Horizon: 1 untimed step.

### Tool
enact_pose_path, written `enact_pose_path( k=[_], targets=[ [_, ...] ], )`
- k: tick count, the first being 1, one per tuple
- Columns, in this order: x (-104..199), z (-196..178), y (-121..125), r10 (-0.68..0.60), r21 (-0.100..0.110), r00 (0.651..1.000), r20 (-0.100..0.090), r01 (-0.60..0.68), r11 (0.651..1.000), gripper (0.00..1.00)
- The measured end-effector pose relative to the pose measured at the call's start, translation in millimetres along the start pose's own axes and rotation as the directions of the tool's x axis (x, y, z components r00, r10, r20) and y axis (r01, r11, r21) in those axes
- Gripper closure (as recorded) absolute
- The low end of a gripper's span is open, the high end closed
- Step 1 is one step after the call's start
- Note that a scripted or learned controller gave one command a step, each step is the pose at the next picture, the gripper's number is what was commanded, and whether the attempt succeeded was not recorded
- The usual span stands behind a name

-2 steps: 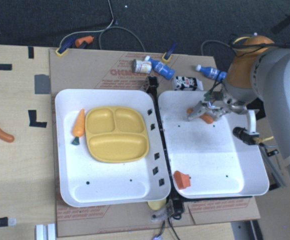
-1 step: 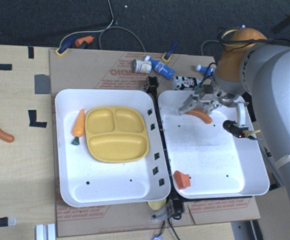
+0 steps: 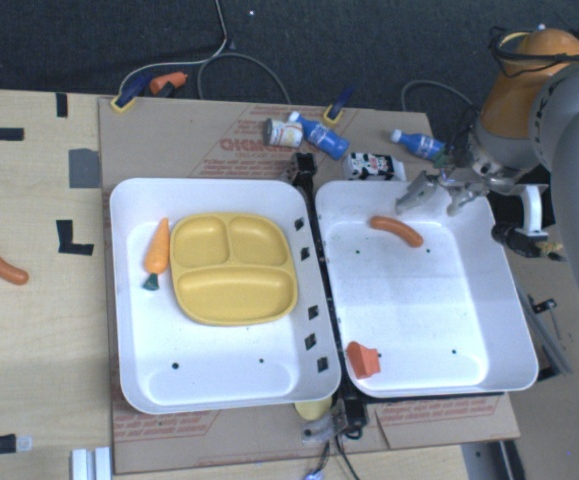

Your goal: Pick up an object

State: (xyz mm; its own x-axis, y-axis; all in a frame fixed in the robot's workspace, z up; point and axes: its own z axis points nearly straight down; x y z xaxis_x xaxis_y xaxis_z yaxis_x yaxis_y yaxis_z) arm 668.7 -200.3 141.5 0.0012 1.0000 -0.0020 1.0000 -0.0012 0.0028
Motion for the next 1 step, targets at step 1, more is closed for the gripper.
enact_pose_path(
  k=[1],
  targets=[
    [21.3,58.3,-10.7,-0.003,0.000,1.000,0.002,0.003,1.000,0.00]
  ],
)
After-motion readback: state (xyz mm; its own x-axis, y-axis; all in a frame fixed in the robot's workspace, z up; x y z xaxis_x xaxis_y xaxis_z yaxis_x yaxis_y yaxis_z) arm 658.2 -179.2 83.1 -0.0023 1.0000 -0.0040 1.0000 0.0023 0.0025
